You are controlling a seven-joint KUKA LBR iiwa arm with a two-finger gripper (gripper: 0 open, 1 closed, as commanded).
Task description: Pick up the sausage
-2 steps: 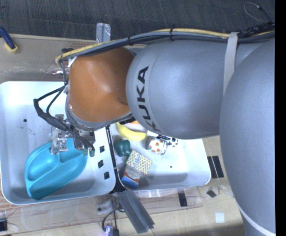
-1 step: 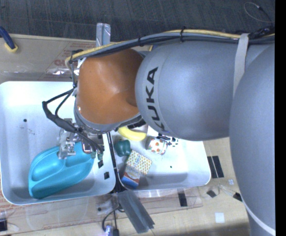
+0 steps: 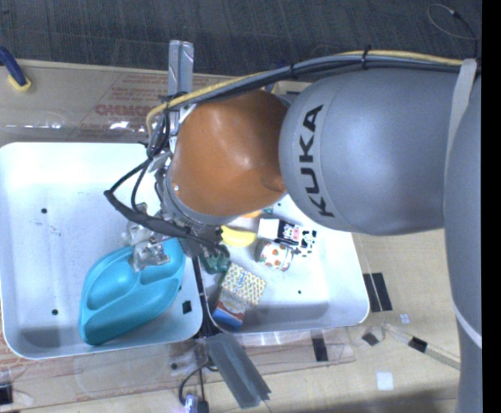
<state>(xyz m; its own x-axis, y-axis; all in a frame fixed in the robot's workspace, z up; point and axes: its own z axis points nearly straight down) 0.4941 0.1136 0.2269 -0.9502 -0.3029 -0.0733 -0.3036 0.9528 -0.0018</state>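
Reaching in from the right of the frame, the grey arm (image 3: pixel 380 136) with its orange band (image 3: pixel 220 153) hangs over the two shallow white bins.

Its metal pincer (image 3: pixel 150 252) sits at lower centre, over the rim of a turquoise plastic bowl (image 3: pixel 126 295) in the left bin (image 3: pixel 35 231); whether it is spread or pressed together cannot be told. No sausage can be made out. A patterned carton (image 3: pixel 242 289) and small toys (image 3: pixel 278 246) lie in the right bin (image 3: pixel 319 299).
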